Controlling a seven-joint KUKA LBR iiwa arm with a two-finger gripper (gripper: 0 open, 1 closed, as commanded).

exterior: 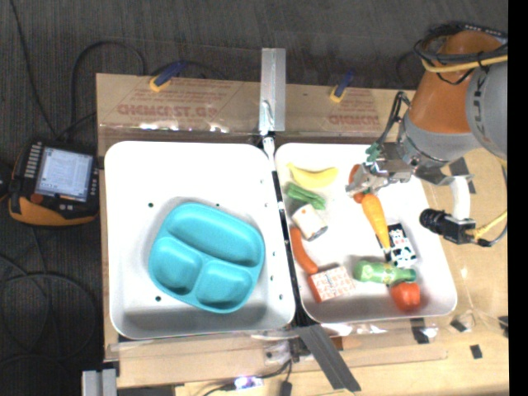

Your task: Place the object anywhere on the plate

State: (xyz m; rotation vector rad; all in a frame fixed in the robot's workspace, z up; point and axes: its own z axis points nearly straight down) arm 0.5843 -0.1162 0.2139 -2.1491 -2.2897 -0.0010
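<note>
1. Carrot (374, 214) — an orange toy one — lies in the right bin (441, 258), slanting from its upper end under the gripper (369, 177) down toward the bin's middle.
2. Whether the fingers are spread or closed, and whether they grip the carrot's top, I cannot tell; they sit right at its upper tip.
3. Around the carrot: a banana (313, 174) and a green vegetable (304, 195) to the left, a small white block (311, 221), a black-and-white box (400, 247) just beside its lower end.
4. Lower in the bin lie a printed red-and-white box (332, 283), a green bottle-like item (375, 271) and a tomato (405, 295).
5. Teal divided plate (206, 256) sits in the left bin (132, 188) — well apart from the carrot.
</note>
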